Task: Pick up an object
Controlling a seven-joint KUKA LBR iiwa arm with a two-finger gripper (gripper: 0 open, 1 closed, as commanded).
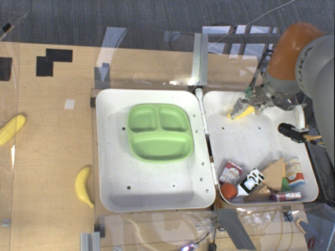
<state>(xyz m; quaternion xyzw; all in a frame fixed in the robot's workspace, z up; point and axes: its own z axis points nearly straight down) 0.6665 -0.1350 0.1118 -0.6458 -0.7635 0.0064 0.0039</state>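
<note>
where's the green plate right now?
The green plate lies flat in the middle of the left bin, apart from the clutter heaped in the right bin's near corner and from the tool in the right bin's far part.

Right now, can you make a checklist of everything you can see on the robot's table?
Surface: wooden bench bearing two white bins.
Job's things: green divided plate in left bin; yellow piece in right bin, at the gripper.
Clutter: small toys piled in right bin's near corner; banana and corn cob on bench.
Grippers: fingers unclear.
Cables: thin wire across floor.
Surroundings: dark carpet.
</note>
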